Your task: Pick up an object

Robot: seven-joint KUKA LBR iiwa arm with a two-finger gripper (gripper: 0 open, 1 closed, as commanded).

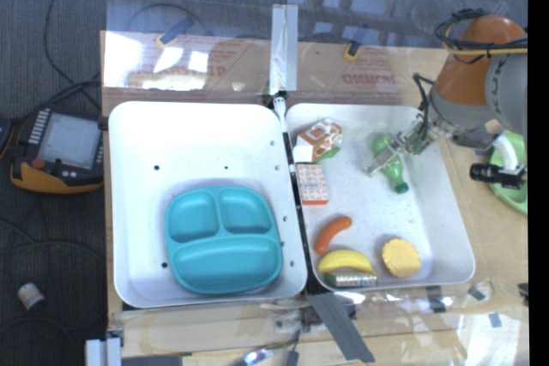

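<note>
End effector (383, 157) low in right bin (446, 210), upper right area, right at green object (393, 171); grip state cannot tell. Same bin: orange carton (321, 139), pink packet (311, 183), orange sausage (333, 232), banana (345, 260), yellow round piece (401, 256). Teal tray (225, 237) in left bin (171, 141).

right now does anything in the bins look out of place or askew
Nothing looks spilled or damaged. The teal tray lies flat in the left bin. In the right bin, the green bottle lies tipped on its side by the gripper.
</note>
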